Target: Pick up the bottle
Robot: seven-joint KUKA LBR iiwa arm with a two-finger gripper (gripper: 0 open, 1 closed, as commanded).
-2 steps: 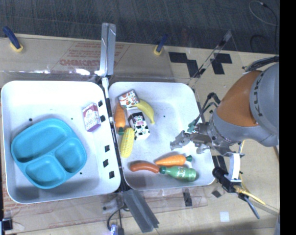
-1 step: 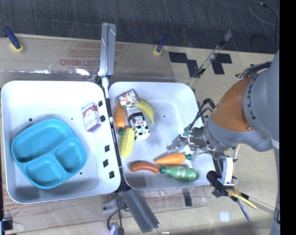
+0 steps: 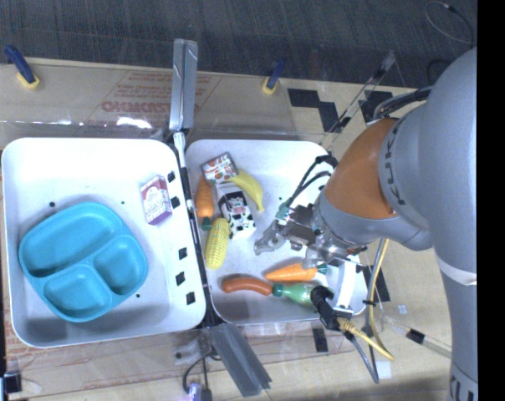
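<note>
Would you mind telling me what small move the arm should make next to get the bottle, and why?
Probably shift the gripper toward the near edge of the right bin and lower it over the green bottle. The bottle lies on its side beside the carrot and sausage, and the gripper sits beyond it, nearer the toy cow.

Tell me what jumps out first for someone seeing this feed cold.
The big grey arm with its orange band looms over the right bin, above a jumble of toy food. In the left bin lies a bright blue divided tray. The green bottle rests along the right bin's near edge.
</note>
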